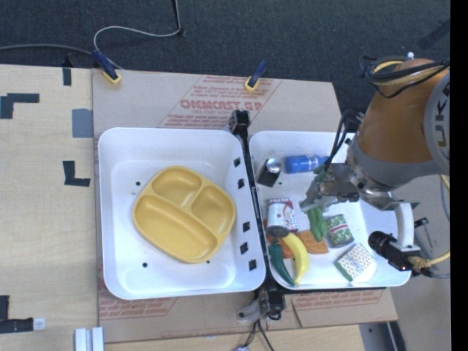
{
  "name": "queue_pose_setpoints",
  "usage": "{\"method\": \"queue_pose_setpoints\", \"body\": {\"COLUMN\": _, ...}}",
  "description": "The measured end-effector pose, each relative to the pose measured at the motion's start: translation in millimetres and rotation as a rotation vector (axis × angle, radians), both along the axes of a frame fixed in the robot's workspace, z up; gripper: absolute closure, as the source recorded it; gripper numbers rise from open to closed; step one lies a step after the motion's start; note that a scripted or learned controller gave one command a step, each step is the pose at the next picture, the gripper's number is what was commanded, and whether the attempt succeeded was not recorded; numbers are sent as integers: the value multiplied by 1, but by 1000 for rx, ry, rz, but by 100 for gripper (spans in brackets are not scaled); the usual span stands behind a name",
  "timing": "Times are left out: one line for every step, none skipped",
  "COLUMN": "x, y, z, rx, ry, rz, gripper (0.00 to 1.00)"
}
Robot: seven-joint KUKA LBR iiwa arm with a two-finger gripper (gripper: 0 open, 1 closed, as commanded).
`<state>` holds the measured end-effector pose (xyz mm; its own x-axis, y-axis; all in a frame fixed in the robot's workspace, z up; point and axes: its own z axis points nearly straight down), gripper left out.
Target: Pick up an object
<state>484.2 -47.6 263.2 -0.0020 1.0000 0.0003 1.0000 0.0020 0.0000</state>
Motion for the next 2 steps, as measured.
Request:
{"method": "queue_pose_setpoints", "body": {"x": 0, "y": -10, "z": 1, "rx": 0, "ry": 1, "rz": 0, "gripper": 100}}
{"method": "queue_pose_setpoints", "body": {"x": 0, "y": -11, "z": 2, "rx": 0, "ry": 1, "rz": 0, "gripper": 100}}
